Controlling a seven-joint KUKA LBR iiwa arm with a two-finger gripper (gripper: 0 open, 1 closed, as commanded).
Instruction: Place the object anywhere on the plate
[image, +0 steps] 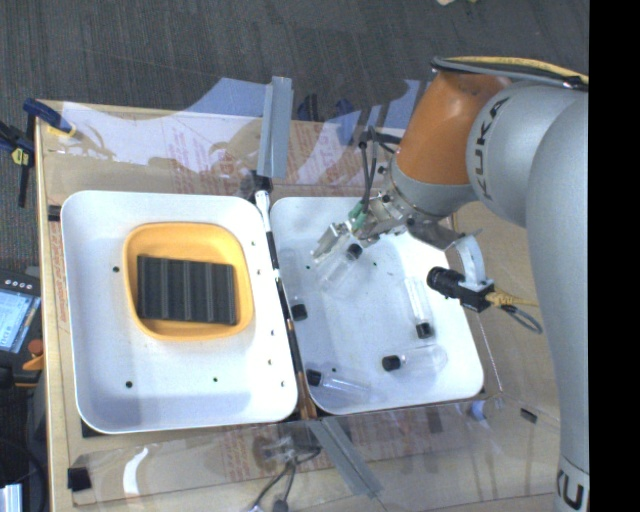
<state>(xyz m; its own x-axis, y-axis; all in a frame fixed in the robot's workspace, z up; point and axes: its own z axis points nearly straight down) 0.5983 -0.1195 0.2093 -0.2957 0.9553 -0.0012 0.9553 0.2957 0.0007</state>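
Note:
A yellow plate (186, 243) with a dark ridged insert lies in the left bin (90, 330). Several clear tubes with black caps lie in the right bin (465, 375): one upright in the picture (419, 305), one lower down (418, 359), one at the front edge (338, 384). My gripper (345, 240) hangs over the upper left part of the right bin, close above its floor. A small clear piece with a dark tip (352, 249) sits right at the gripper; whether it is held cannot be told.
A small black piece (299, 312) lies by the rim between the bins. The grey arm with its orange band (450, 120) crosses the right bin's far right corner. A metal rail (274, 125) stands behind the bins.

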